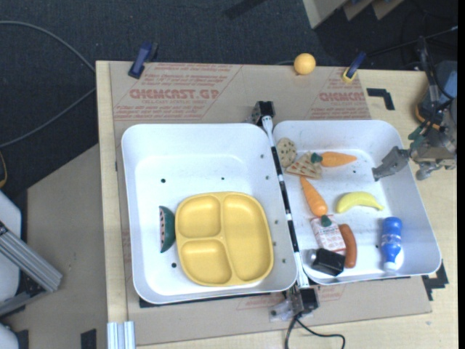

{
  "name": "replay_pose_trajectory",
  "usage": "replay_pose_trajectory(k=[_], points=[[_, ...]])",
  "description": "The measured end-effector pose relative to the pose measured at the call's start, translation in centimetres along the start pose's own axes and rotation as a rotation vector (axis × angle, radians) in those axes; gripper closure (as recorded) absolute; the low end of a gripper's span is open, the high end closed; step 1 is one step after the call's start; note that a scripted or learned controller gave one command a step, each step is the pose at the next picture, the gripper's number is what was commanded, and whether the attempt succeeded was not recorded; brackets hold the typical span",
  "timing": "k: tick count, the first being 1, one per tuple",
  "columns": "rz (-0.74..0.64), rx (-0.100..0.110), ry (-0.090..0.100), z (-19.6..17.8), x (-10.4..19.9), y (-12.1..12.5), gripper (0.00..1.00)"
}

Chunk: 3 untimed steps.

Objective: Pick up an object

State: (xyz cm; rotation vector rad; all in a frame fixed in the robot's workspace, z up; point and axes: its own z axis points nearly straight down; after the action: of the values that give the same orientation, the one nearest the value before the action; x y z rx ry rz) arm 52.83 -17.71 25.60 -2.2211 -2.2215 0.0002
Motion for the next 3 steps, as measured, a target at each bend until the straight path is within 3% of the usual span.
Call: replay_pose_trajectory(k=[1,2,3], points=[[-0.001,0.003,0.002,11.1,5.2,3.0,0.0],[0.0,0.001,0.001,17.2,8.5,3.4,0.0],[0.001,0.0,0.0,16.2,8.5,3.5,1.0]])
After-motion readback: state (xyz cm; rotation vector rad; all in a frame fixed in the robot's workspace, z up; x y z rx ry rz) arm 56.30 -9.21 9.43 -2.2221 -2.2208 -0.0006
